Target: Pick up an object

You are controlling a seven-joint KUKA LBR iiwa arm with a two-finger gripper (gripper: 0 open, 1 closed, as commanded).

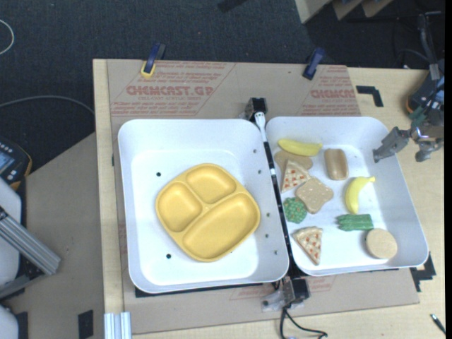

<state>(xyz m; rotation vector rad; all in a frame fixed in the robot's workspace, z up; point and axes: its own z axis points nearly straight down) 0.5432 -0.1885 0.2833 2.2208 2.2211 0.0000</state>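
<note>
Yellow divided plate (207, 211) lies alone, beside crowded food bin (404, 210).

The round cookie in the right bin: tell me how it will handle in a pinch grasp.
The round cookie looks like a flat, stiff toy disc, so probably light and unbending. Lying flat near the right bin's corner, it offers little edge height; fingers may slip off or push it sliding against the wall.

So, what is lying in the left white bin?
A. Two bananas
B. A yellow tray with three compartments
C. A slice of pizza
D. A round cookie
B: the left bin contains a yellow divided tray with three compartments, while the bananas, pizza slices and cookie all lie in the right bin.
</note>
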